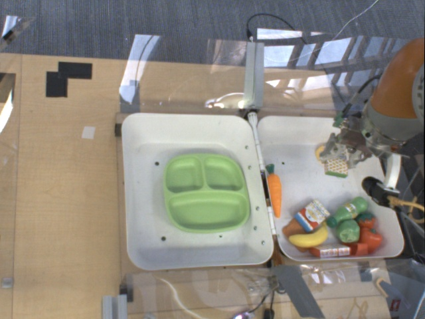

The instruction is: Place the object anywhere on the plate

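Note:
A green divided plate [206, 193] lies in the middle of the left white bin [143, 244]. My gripper [345, 146] hangs over the upper part of the right bin [292, 138], reaching in from the right below the orange band of the arm. Directly under it sits a small beige, grid-patterned piece [337, 167], with a bit of yellow [321, 153] beside it. Whether that piece is held or just lies below the gripper is hidden by the gripper body.
An orange carrot [274, 191] lies along the divider between the bins. In the right bin's lower part are a banana [309, 239], a small carton [313, 214], green peppers [350, 219] and red toy foods [367, 240].

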`<action>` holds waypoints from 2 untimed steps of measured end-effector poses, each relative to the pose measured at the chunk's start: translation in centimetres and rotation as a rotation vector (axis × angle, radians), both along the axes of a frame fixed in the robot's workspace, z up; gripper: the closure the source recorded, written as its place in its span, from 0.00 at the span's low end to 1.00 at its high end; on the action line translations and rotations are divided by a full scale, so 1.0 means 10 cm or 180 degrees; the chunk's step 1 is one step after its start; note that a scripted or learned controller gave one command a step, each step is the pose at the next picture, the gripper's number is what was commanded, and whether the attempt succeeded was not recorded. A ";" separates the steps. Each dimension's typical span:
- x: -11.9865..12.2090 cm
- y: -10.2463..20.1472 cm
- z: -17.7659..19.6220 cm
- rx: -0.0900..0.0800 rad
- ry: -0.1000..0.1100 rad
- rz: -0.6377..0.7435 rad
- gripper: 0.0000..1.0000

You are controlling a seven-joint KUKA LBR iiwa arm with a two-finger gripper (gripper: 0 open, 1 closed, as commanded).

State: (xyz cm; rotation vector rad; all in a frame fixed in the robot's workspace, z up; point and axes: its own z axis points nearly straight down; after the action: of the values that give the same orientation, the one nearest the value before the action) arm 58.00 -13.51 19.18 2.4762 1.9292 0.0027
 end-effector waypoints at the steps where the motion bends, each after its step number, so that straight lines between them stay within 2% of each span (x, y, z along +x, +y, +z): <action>1: 0.75 0.67 -0.06 0.0001 -0.0006 0.0613 1.00; 2: -0.20 1.21 -0.08 0.0006 0.0004 0.0364 1.00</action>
State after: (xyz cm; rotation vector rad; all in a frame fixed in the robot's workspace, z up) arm 55.98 -1.39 18.42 2.3637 2.0690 0.0030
